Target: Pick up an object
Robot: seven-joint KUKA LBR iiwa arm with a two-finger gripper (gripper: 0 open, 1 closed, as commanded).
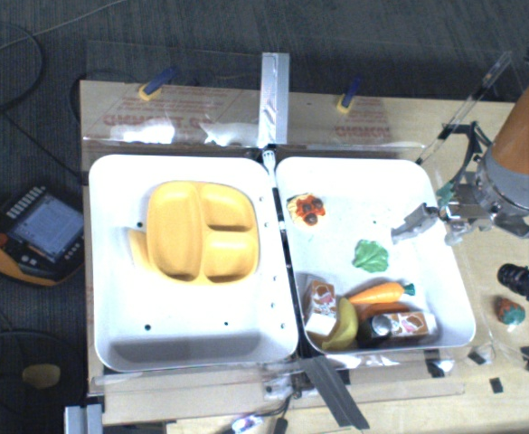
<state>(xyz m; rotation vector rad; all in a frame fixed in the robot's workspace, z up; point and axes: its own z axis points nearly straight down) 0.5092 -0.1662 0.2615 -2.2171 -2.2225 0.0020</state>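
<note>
Green leafy toy (370, 256) lay loose in right bin (427, 181) | my gripper (436, 221) hung above, fingers spread, pinching nothing | pick not yet made

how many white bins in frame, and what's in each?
2. Left bin: holds a yellow divided tray. Right bin: a pizza toy, a green leafy piece, a carrot, a banana and boxes piled at the near edge; some items there may be hidden.

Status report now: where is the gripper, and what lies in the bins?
Gripper over right bin, upper right, nothing held. Green toy nearest; carrot, banana, boxes crowd the front. Yellow tray in left bin.
</note>
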